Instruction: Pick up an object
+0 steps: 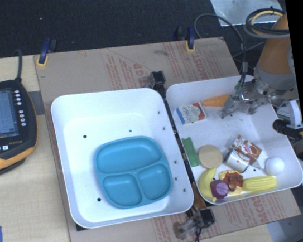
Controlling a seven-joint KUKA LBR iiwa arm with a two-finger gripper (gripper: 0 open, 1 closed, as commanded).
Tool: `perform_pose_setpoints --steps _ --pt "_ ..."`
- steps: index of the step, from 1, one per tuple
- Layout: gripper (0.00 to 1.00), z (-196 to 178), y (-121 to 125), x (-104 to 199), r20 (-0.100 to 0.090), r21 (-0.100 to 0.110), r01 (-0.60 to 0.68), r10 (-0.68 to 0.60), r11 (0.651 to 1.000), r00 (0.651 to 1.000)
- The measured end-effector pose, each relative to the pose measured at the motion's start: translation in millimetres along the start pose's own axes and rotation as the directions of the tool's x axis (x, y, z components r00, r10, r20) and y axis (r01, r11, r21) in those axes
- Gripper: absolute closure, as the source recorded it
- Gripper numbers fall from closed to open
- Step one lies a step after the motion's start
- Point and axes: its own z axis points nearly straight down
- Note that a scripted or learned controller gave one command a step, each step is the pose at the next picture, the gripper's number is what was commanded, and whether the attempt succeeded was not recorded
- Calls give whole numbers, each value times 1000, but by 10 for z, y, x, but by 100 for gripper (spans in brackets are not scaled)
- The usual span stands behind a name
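My gripper hangs over the back of the right bin, its fingers spread open with nothing between them. An orange carrot-shaped piece lies just left of it, and a small white carton sits further left. Toward the front of the bin are a tan round disc, a brown and white packet, a white ball, a yellow corn cob, a banana and a purple fruit. A green strip rests along the bin's left wall.
The left bin holds a blue divided plate. A control pendant lies on the bench at far left. Cables loop behind the right bin near the arm.
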Motion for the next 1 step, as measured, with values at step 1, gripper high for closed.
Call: perform_pose_setpoints --steps 1 --pt "0 1 289 -5 0 2 1 -1 1000 1000"
